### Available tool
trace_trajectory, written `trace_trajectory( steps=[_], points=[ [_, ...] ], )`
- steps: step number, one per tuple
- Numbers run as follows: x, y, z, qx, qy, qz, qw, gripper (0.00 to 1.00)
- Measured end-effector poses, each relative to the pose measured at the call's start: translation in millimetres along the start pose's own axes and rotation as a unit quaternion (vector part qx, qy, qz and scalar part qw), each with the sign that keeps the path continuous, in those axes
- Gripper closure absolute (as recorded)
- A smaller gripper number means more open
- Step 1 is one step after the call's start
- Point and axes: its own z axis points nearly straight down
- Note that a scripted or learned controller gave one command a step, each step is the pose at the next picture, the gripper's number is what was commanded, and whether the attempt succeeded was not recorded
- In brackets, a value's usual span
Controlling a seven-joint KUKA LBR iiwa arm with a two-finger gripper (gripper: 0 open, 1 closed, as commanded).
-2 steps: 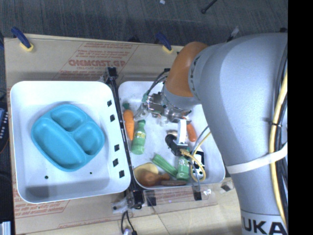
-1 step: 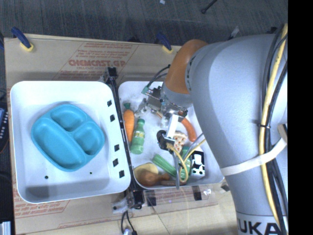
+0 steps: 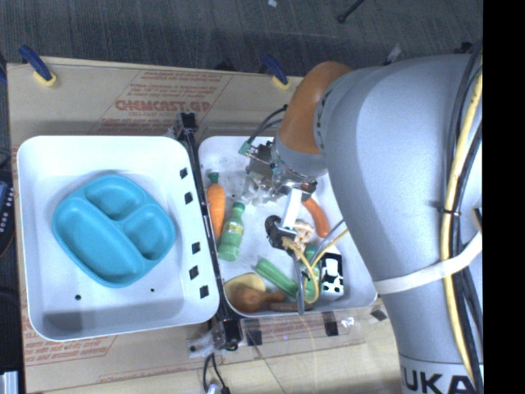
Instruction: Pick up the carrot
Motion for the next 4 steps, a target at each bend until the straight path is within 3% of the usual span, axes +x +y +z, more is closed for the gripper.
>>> trace_trajectory(
  steps=[1,2,3,4],
  points=[
    [0,0,0,0.001,0.0,-0.001,1.0,0.0],
    [31,13,-92,0.0,0.002,0.083,0.9965,0.0],
    [4,8,14,0.005,-0.003,0.078,0.9969,0.0],
    [21,42,10,0.002,-0.002,0.148,0.989,0.0]
  ],
)
